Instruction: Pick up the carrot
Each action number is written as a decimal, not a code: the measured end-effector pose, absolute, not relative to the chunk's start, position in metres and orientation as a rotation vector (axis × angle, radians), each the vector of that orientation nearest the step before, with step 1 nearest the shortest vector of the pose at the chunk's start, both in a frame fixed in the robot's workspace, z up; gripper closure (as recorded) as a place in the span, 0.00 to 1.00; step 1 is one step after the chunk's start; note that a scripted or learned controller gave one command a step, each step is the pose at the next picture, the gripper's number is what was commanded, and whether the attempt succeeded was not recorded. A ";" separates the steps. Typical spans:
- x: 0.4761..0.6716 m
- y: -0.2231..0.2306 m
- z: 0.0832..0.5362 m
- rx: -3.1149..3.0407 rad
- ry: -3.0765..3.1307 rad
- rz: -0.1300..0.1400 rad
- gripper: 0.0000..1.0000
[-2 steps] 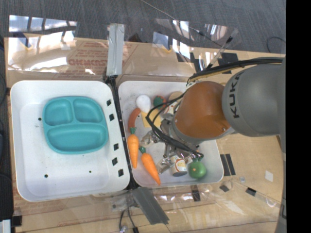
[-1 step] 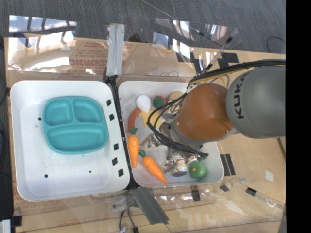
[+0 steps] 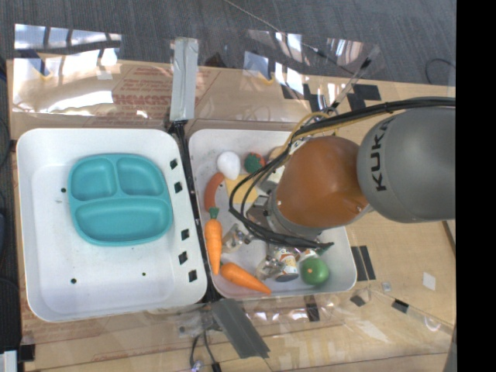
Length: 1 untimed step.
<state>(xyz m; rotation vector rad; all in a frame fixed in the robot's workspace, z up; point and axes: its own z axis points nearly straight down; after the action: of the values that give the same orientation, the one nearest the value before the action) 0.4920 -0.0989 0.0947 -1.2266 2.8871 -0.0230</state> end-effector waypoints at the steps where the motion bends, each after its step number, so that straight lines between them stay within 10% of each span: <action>1: 0.486 -0.095 0.092 -1.917 2.483 -0.003 0.00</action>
<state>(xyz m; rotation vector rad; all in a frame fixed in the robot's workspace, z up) 0.4865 -0.0946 0.0922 -1.9166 2.4828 -0.0033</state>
